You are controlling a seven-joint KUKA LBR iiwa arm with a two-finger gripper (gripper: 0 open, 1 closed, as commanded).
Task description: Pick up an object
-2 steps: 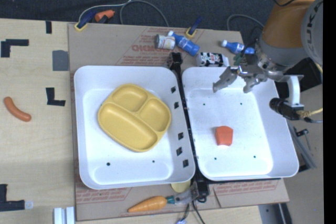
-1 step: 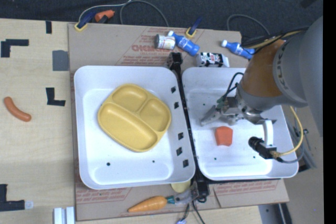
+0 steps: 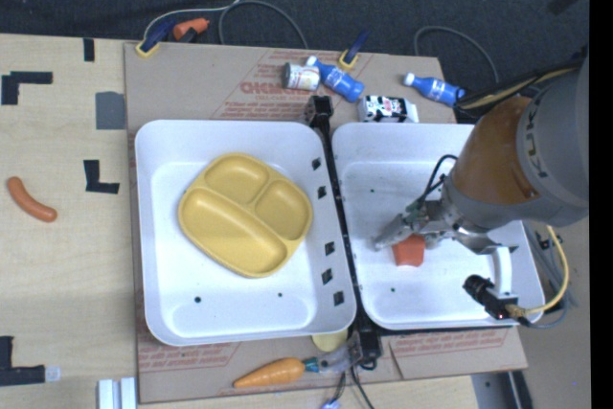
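A small red-orange block (image 3: 410, 253) lies on the floor of the right white bin (image 3: 383, 168), near its middle. My gripper (image 3: 406, 231) is low in that bin, right at the block's upper edge and seemingly touching it. The grey and orange arm (image 3: 508, 163) covers the bin's right part. Whether the block sits inside the gripper is hidden by the wrist. A yellow divided plate (image 3: 245, 212) rests in the left white bin (image 3: 158, 206).
Outside the bins, a carrot (image 3: 269, 374) lies at the front edge and a sausage (image 3: 31, 199) at the far left. Two blue bottles (image 3: 342, 81) (image 3: 434, 89), a white bottle (image 3: 301, 76) and a black-and-white item (image 3: 388, 109) stand behind the bins. Cables trail across the back.
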